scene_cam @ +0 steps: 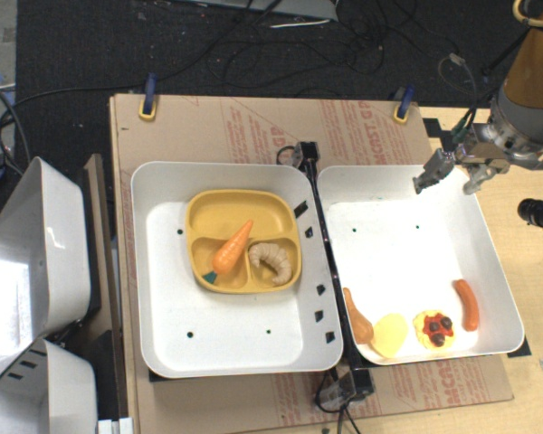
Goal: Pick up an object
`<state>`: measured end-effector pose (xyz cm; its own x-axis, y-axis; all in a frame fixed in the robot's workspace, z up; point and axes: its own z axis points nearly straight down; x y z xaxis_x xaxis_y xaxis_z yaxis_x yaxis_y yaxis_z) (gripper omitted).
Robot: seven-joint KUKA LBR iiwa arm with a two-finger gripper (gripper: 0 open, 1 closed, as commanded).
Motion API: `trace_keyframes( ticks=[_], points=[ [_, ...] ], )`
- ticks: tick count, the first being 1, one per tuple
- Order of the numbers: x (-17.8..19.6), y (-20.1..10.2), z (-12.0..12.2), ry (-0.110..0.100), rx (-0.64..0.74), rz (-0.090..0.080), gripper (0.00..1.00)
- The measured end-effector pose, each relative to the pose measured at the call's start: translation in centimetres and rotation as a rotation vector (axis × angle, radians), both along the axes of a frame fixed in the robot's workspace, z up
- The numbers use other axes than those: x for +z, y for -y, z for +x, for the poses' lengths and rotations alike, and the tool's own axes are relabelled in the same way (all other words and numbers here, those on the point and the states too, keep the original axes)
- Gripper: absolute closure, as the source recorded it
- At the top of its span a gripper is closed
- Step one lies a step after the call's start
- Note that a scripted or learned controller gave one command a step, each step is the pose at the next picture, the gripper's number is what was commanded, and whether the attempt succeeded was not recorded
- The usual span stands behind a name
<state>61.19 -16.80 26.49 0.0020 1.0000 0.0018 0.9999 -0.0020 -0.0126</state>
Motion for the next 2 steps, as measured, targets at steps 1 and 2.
trace_keyframes(
  ticks=[1,2],
  points=[
    [0.8,0.0,0.2,0.013,0.003,-0.003,0.0],
    [-3.6,-0.6,0.1,0.011,0.002,-0.002,0.0]
  ],
)
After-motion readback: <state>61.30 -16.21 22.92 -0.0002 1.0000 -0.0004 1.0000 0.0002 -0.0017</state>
